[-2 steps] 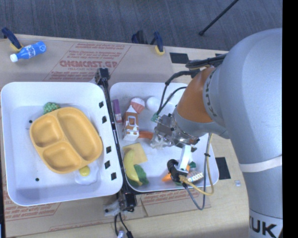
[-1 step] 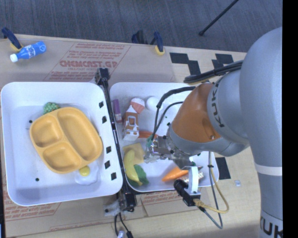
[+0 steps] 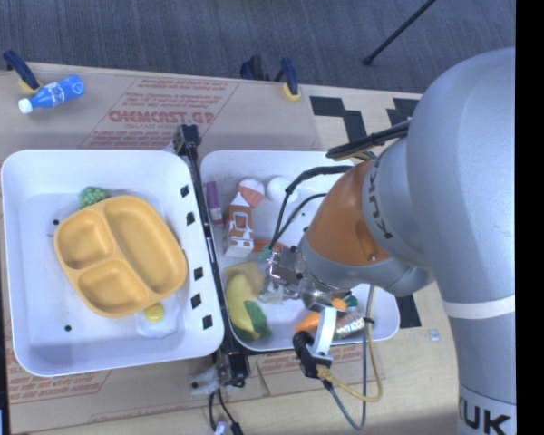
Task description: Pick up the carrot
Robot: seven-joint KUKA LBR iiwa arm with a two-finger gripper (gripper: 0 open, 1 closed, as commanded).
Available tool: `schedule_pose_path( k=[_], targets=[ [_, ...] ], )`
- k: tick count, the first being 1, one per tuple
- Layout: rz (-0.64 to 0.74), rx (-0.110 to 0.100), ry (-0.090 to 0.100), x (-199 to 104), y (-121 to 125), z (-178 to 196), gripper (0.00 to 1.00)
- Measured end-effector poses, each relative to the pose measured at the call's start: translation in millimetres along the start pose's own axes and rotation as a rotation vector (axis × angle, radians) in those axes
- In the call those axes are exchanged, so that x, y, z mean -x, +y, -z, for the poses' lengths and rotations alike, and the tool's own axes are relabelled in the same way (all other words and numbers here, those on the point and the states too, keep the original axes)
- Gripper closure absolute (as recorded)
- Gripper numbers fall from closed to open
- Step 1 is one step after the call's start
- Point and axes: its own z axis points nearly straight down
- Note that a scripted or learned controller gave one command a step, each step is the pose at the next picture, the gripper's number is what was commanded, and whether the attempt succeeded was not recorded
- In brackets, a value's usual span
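The gripper (image 3: 301,290) hangs low in the smooth white right bin (image 3: 254,163); its state cannot be told. A stubby orange carrot (image 3: 310,318) lies just beside it.

Grey arm (image 3: 453,179) low over right bin (image 3: 254,163), gripper (image 3: 286,279) beside banana (image 3: 242,299), carrot (image 3: 310,318) — orange — under the wrist, yellow divided plate (image 3: 118,252) in left bin (image 3: 18,243)

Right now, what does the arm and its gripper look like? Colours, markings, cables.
The arm is bulky, rounded, light grey, with an orange band above the wrist and "KUKA" lettering in dark letters. Thin black cables run along the wrist. The gripper is a metallic assembly; a white connector and a yellowish cable loop hang beneath it.
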Motion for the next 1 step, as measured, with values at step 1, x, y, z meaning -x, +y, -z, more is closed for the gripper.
schedule_pose_path(
  k=[1],
  targets=[
    [-0.002, 0.002, -0.001, 0.7, 0.3, 0.2, 0.00]
  ],
)
